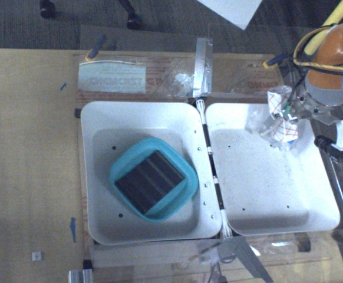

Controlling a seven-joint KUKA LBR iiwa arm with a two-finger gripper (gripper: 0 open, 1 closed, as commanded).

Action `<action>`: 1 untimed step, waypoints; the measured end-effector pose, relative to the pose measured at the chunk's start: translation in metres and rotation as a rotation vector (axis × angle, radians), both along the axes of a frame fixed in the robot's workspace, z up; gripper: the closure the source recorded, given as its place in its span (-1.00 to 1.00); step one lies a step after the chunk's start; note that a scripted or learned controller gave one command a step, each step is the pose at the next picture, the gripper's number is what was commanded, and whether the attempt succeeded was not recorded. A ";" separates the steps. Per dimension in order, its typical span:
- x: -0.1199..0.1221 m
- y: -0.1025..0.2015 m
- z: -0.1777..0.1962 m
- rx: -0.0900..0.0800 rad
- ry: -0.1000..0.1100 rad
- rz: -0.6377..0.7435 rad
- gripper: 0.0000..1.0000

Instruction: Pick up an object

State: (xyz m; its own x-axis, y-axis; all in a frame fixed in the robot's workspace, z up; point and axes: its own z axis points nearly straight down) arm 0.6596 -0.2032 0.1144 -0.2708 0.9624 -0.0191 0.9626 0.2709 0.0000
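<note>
My gripper [289, 109] hangs over the far right part of the right bin [277, 217], below the orange wrist band. It is shut on a crumpled white packet [282, 125] with red grid lines and a clear plastic wrap, which hangs upright from the fingertips just above the bin floor. A teal square dish [186, 178] with a dark ridged insert [149, 180] lies turned at an angle in the middle of the left bin [101, 128].
A metal divider post [203, 69] stands behind the seam between the bins. A labelled clear bag [112, 76] lies flat on the bench behind the left bin. Yellow and black cables [313, 40] loop around the arm at the right.
</note>
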 end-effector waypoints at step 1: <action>-0.018 0.040 0.057 0.018 0.003 -0.136 1.00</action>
